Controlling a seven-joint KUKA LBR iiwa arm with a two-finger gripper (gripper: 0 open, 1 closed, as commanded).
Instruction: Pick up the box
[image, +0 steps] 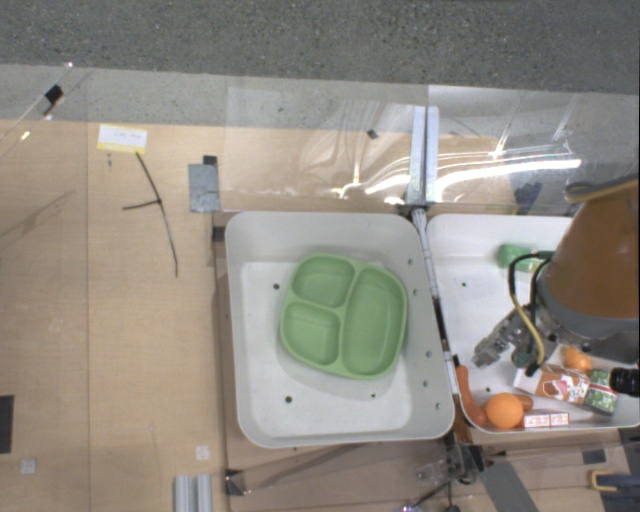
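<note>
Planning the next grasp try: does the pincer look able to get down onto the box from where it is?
Probably yes. The pincer sits low in the right bin, just left of the box. The box's top looks uncovered, though an orange lies close by and may crowd it.

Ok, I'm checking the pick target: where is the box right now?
In the camera view the box lies in the right bin, near its front edge, beside the orange ball and just below the claw.

green plate (345, 317), white bins (250, 400), orange fruit (505, 411)
</note>
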